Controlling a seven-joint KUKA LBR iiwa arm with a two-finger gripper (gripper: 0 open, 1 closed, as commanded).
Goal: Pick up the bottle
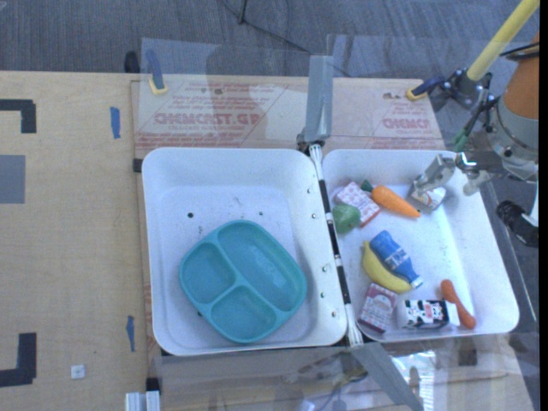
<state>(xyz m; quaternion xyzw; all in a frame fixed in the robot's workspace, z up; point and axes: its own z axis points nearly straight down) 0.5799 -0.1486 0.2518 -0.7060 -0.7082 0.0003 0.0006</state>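
Red lettering on the cardboard sheet (210, 110) behind both bins, too blurred to read. Gripper (430, 187) low over the right bin (497, 255), near its far right corner; fingers apart or together: cannot tell. Just left of it, a carrot (395, 201). Nearer the camera and slightly left, the blue bottle (396, 258), lying across a banana (379, 272). Further left, in the other bin, a teal divided plate (243, 281)

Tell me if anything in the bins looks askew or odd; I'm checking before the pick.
The blue bottle lies on its side, resting across the banana in the right bin, not upright. Nothing looks spilled or damaged. The teal plate sits flat in the left bin.
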